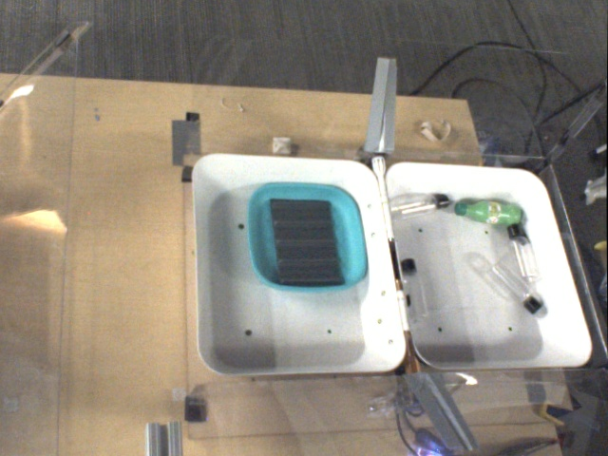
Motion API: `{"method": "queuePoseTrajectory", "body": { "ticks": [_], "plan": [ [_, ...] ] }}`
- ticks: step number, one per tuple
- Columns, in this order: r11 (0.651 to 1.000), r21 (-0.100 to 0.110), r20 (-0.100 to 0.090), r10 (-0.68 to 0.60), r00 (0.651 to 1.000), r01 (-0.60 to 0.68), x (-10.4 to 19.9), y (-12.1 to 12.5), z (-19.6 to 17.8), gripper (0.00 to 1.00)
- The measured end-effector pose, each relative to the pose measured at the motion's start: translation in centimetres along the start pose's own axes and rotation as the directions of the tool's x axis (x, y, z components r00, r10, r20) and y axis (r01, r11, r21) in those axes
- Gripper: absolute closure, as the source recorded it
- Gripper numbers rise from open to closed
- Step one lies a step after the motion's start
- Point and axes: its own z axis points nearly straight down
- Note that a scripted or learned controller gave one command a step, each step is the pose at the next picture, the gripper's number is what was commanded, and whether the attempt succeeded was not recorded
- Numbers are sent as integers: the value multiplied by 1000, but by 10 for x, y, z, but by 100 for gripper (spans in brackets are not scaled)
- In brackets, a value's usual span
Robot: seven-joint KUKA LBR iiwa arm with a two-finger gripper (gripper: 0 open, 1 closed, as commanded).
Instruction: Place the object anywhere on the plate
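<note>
**Desk:** What is on your screen, starting from the near edge?

**Operator:** Nearest me, on the tan wooden bench (95,302), I see a small black block (194,407). Just behind it sit the two shallow white bins side by side, their inner walls touching.

**Desk:** And the task pieces?

**Operator:** In the left white bin (218,350) I have a teal rounded-square plastic plate (261,245), set toward the far half. A dark grey ridged rectangular slab (306,242) lies flat on that plate, wholly inside its rim.

**Desk:** The other bin?

**Operator:** In the right white bin (570,350), nearest first, I see a clear plastic tube with a black cap (513,288) lying at a slant, then a second clear tube (522,250) lying end-on to me. A small black piece (408,265) sits by the inner wall. Beyond those lies a green rounded plastic object (489,211), and beside it a clear tube with a black tip (418,202).

**Desk:** Gripper?

**Operator:** I cannot tell how far the gripper is open, nor whether it has anything.

**Desk:** Farthest?

**Operator:** A grey metal post (383,107) stands behind the seam between the bins, and black cables (532,65) trail over the dark carpet.
</note>
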Motion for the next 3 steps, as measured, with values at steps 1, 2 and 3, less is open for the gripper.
{"method": "queuePoseTrajectory", "body": {
  "ticks": [1,2,3],
  "plan": [
    [989,3,2,151,989,-151,-1,0,-4,0],
    [944,1,1,331,944,-331,-5,2,-5,0],
    [947,-1,3,320,947,-320,-2,4,-15,100]
  ]
}}
